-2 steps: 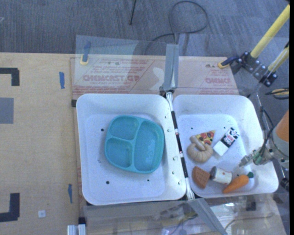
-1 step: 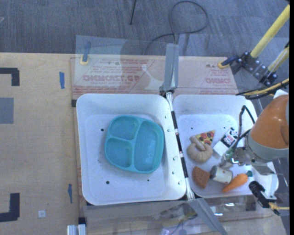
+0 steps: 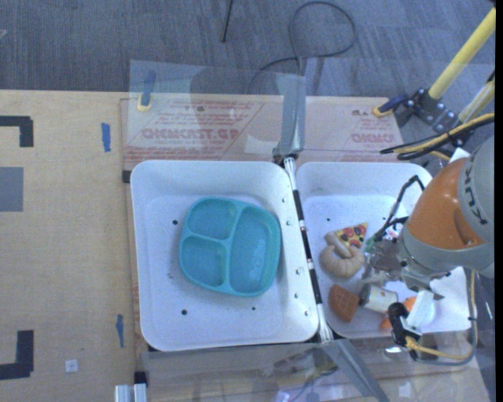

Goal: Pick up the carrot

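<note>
There are 2 white bins side by side on the bench, 1 divided plate, 1 arm and 4 small food pieces. The left bin [image 3: 157,314] holds 1 teal plate [image 3: 230,246] with 3 compartments, lying flat near its middle. The right bin [image 3: 314,188] holds the food, all gathered in its lower half: 1 pizza slice [image 3: 350,235] with red dots, 1 tan pastry-like piece [image 3: 343,263] touching it just below, 1 orange-brown wedge [image 3: 343,303] nearer the front edge, and the carrot [image 3: 391,318], of which a small orange bit shows at the front right, partly hidden by the arm's wrist.

The arm [image 3: 444,216] reaches in from the right, its orange band above the right bin. The gripper [image 3: 377,276] hangs low over the bin, between the pastry-like piece and the carrot; I cannot tell how it is set, as dark cables and white fittings crowd it.

The bins rest on a light wooden bench [image 3: 63,235] with black and blue tape marks. A clear sheet with red lettering [image 3: 196,126] lies behind them. Beyond is grey carpet [image 3: 94,39] with a black cable [image 3: 318,23], and yellow bars [image 3: 464,51] at the upper right.
</note>
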Tool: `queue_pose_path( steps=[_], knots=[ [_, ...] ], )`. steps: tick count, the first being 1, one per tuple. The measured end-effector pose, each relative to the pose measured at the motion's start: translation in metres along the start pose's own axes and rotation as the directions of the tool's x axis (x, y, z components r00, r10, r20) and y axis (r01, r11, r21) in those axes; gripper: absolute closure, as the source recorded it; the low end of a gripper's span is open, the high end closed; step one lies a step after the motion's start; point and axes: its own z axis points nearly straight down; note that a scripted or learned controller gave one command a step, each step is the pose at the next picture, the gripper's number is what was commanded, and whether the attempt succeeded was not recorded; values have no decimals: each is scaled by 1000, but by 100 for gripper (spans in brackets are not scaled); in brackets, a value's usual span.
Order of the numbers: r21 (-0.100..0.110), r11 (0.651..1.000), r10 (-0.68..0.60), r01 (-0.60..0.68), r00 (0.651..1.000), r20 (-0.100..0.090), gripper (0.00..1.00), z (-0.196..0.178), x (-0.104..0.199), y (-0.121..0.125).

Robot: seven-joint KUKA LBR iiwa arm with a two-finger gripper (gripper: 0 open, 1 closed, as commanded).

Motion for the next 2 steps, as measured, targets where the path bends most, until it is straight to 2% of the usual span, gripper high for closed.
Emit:
queue_pose_path(
  steps=[1, 2],
  knots=[
    [-1, 881, 474, -474, 881, -1, 100, 0, 15, -11],
    [12, 589, 808, -808, 589, 13, 100, -94, 73, 15]
  ],
)
